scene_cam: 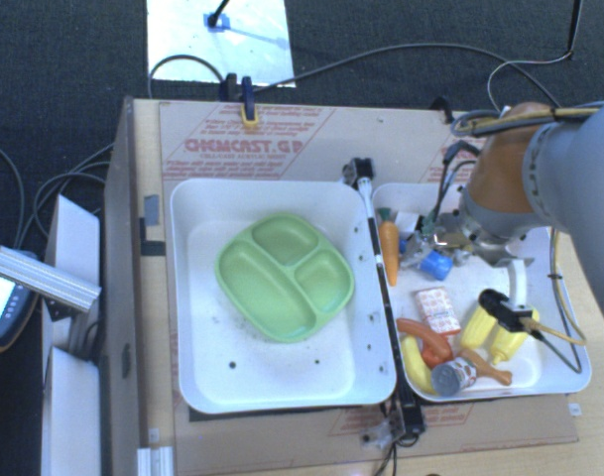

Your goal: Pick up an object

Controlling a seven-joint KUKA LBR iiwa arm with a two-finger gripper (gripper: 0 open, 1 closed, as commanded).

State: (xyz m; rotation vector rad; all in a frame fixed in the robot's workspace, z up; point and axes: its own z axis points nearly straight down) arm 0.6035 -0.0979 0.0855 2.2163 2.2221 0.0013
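Observation:
The right bin (564,380) holds a jumble of small things. An orange carrot (389,249) lies along its left wall. A small blue cup (437,265) sits just right of the carrot. My gripper (443,241) hangs low over the bin's back left part, directly above the blue cup. The wrist hides the gripper's tips. Nearer the front lie a white and red packet (438,310), a red piece (427,333), a yellow banana-like piece (413,357) and a silver can (450,377).
The left bin (212,365) holds a green divided plate (285,276). Two yellow pieces (477,323) and a brownish stick (487,368) lie at the right bin's front middle. The arm (569,177) covers the bin's back right corner. Cables run behind the bins.

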